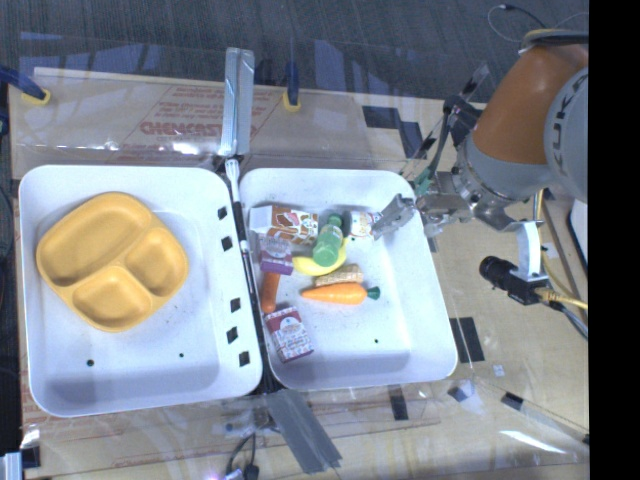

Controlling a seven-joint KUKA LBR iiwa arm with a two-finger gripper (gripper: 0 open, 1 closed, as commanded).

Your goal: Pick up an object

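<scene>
The right bin (420,338) holds a heap of small toy foods. An orange carrot (335,293) lies in the middle, with a yellow banana (318,264) and a green bottle (328,242) just behind it. A brown-and-white box (290,222) lies at the back left, a small white pack (360,224) at the back right, and a red packet (290,334) lies apart near the front left. My gripper (393,215) hovers over the bin's back right part, beside the white pack, with nothing seen in its grasp.
The left bin (60,378) holds a yellow divided plate (110,258). A metal bar (237,103) rises behind the seam between the bins. The arm's orange band (520,93) and grey wrist hang over the bench to the right, above cables.
</scene>
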